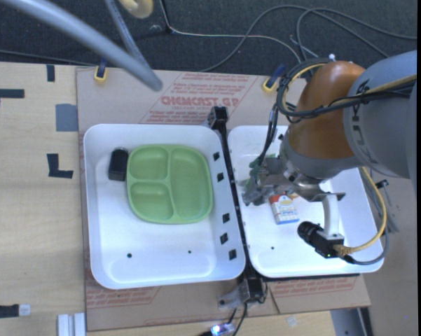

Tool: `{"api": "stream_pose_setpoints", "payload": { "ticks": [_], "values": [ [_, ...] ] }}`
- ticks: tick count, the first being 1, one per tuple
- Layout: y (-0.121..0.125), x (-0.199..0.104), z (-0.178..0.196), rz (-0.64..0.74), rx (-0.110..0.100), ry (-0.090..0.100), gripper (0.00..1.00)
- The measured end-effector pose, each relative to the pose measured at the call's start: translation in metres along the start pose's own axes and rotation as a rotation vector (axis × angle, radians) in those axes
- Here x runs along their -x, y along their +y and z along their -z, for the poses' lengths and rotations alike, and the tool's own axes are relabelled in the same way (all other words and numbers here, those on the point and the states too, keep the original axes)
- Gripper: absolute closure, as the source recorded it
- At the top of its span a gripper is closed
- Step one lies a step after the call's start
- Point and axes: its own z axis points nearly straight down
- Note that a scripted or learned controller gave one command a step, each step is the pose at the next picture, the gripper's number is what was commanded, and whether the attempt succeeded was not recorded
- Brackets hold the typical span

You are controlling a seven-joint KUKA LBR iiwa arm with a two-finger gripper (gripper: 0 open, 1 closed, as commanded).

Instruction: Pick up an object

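Observation:
A small white box with red and blue print (286, 208) lies in the right bin (294, 261), near its middle. My gripper (258, 185) hangs low over that bin's left side, just left of the box, under the orange wrist band (329, 100). A green divided plate (170, 183) lies in the left bin (154, 264). A small black block (118, 164) rests against the plate's left edge.
A black divider with clips (228, 187) runs between the two bins. Cables loop from the wrist, and a black connector (316, 238) with a yellow cable hangs over the right bin's front. A grey pole (77, 30) crosses the upper left.

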Motion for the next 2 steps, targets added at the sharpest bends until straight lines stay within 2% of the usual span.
{"api": "stream_pose_setpoints", "payload": {
  "ticks": [2],
  "values": [
    [-0.006, -0.101, 0.001, 0.001, -0.001, 0.000, 1.00]
  ]
}}
